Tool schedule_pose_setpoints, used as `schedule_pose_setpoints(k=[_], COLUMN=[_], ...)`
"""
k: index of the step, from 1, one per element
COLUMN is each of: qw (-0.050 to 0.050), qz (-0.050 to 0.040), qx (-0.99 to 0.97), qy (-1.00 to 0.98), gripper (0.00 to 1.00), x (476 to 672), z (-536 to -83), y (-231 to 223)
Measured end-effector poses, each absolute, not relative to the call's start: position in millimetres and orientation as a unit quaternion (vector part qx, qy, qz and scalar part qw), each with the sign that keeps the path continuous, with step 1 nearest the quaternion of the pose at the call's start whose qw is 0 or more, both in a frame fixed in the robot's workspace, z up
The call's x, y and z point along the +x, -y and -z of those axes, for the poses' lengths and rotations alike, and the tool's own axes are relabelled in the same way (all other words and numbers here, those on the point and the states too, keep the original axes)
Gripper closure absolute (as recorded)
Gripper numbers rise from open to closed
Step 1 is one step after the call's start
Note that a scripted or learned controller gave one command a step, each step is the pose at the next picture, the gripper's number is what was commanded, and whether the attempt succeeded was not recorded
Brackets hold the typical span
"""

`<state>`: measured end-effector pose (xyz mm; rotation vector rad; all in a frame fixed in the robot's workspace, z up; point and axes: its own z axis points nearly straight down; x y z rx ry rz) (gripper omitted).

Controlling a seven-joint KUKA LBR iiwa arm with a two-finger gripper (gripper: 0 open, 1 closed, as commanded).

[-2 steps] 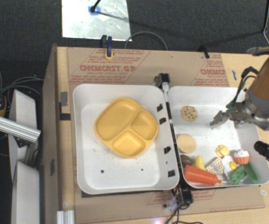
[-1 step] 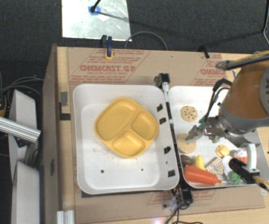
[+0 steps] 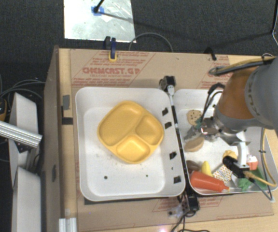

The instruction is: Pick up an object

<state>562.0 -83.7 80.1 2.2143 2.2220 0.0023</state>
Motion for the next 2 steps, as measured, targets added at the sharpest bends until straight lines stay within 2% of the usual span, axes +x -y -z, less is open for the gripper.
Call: schedule_pose_setpoints(k=[1, 2], qw=[0.000, -0.002], qz=[0.0001, 0.0013], qx=[0.707, 0.708], qy=[-0.708, -0.707], gripper=[0.00, 0.00], x=[556.6, 483.0], z=[-84.2, -83.7], y=[88.1, 88.6])
